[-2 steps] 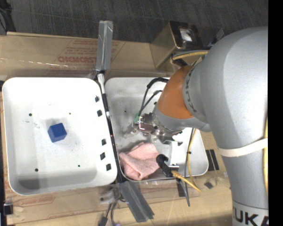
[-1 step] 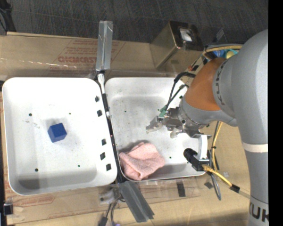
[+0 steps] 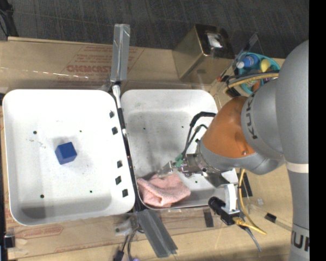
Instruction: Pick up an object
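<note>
Pink cloth (image 3: 162,191): a soft crumpled wad lying in the right bin (image 3: 152,113), pressed into that bin's near edge, close to the corner by the divider. It looks like the likeliest thing to be picked, since the arm is working right above it.

Jaws (image 3: 179,167): hanging just over the cloth's upper right rim, at or very near the fabric. Whether they are spread or closed on a fold I cannot tell; the wrist hides them from above.

Arm (image 3: 244,129): it reaches in from the bench's right side and bends low over the right bin's near half, its orange band above the wrist. The low, tilted pose fits a reach down to something lying flat on the bin floor.

Blue cube (image 3: 66,152): alone in the left bin (image 3: 22,145), near the middle, well apart from the arm. Nothing suggests it is the present target.

Judgement: the cloth is not lifted; it rests on the bin floor. Being bunched against the wall, it may slide or bunch instead of being caught.
</note>
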Available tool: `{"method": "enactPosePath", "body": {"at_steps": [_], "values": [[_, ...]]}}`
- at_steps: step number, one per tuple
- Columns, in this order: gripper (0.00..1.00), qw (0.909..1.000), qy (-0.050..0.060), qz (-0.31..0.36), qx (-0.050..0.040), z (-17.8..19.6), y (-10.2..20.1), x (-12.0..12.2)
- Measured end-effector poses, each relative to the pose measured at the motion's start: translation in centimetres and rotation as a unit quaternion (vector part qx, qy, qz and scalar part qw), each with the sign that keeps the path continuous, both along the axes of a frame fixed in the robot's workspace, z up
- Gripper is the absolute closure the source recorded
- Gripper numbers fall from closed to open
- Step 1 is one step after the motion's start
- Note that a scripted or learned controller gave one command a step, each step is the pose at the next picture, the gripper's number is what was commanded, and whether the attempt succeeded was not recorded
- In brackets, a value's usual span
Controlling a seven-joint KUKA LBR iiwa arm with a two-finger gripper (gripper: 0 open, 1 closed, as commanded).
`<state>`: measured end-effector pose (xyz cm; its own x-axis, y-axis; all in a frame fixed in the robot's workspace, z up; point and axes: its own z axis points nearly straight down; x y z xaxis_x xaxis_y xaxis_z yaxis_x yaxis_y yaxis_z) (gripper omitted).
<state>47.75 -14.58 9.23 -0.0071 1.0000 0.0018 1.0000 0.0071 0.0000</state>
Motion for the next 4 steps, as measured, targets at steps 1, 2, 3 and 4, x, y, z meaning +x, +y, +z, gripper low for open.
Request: {"method": "enactPosePath", "body": {"at_steps": [1, 2, 3, 4], "values": [[0.00, 0.9993, 0.001, 0.037, 0.0001, -0.1, 5.5, -0.1], [1.00, 0.9993, 0.002, 0.039, 0.0002, 0.8, 5.4, 0.0], [1.00, 0.9954, 0.001, 0.096, -0.0004, 9.9, 8.3, 6.6], [1.00, 1.0000, 0.002, 0.005, -0.0006, 18.8, 7.5, 10.3]]}}
